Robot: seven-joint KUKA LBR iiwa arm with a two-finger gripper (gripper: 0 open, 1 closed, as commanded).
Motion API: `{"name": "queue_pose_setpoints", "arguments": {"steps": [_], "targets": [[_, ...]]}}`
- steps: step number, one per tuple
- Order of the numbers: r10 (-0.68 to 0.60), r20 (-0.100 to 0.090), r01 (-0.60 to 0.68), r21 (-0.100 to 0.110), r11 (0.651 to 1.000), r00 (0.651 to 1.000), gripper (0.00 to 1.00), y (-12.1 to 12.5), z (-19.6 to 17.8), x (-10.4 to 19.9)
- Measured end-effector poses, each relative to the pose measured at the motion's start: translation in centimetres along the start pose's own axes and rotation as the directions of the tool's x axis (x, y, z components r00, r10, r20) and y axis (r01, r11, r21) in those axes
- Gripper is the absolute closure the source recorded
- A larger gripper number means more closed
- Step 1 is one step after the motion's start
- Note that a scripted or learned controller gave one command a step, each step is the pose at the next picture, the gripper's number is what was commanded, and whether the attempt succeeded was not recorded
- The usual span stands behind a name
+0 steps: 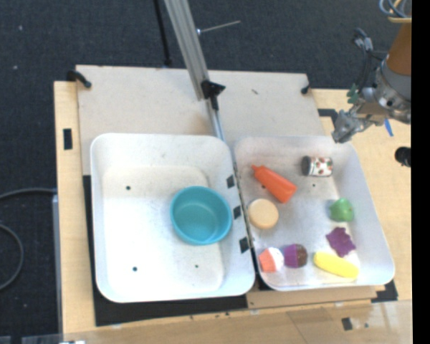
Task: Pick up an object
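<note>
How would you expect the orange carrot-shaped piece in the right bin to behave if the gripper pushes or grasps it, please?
The orange carrot looks tapered and rounded, so a push would probably swing or roll it. It lies close to the round tan piece, which it might nudge. Its smooth surface may slip.

Your arm (395, 56) enters from the right edge, orange band showing above the grey wrist, wrist angled down and to the left, your gripper (342, 131) hanging at the far right, nothing visible between its tips, finger spacing too small to judge
</note>
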State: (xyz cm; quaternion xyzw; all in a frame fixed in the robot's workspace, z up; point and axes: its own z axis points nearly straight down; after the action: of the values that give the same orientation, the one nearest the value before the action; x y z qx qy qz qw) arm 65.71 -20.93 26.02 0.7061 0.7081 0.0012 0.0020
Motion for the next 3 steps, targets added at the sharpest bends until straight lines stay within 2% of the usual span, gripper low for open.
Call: {"name": "queue_pose_setpoints", "arguments": {"steps": [1, 3], "targets": [[-0.003, -0.001, 0.003, 0.004, 1.0, 1.0, 1.0, -0.1, 1.2, 5.2], [-0.002, -0.002, 0.002, 0.004, 1.0, 1.0, 1.0, 1.2, 1.1, 14.4]]}}
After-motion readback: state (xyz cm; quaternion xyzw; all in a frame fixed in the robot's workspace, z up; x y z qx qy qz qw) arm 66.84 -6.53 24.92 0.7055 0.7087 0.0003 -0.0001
